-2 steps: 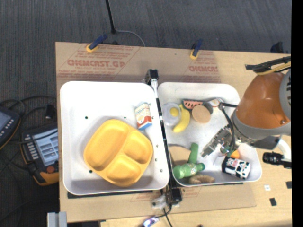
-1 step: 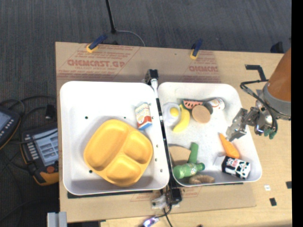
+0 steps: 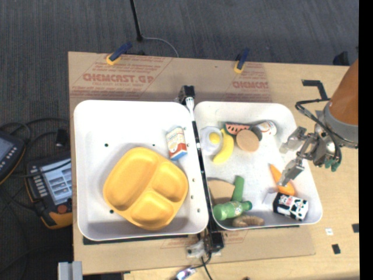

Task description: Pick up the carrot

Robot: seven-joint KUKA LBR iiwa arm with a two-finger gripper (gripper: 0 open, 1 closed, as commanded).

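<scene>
The carrot (image 3: pixel 276 174) is a small orange piece lying in the right bin (image 3: pixel 256 111), near its right wall. My gripper (image 3: pixel 292 154) reaches in from the right and hovers just above and to the right of it. Its two grey fingers are spread apart and open; the lower fingertip (image 3: pixel 291 172) sits over the carrot's right end, while the upper one (image 3: pixel 291 137) stands well clear of it. Nothing is held between the fingers.
Also in the right bin are a cow-print box (image 3: pixel 290 206) just below the carrot, a green bottle (image 3: pixel 232 206), a banana (image 3: pixel 224 147), a watermelon slice (image 3: pixel 235 127) and a tan round piece (image 3: pixel 248 140). The left bin (image 3: pixel 93 121) holds a yellow divided plate (image 3: pixel 145 186) and a small carton (image 3: pixel 176 143).
</scene>
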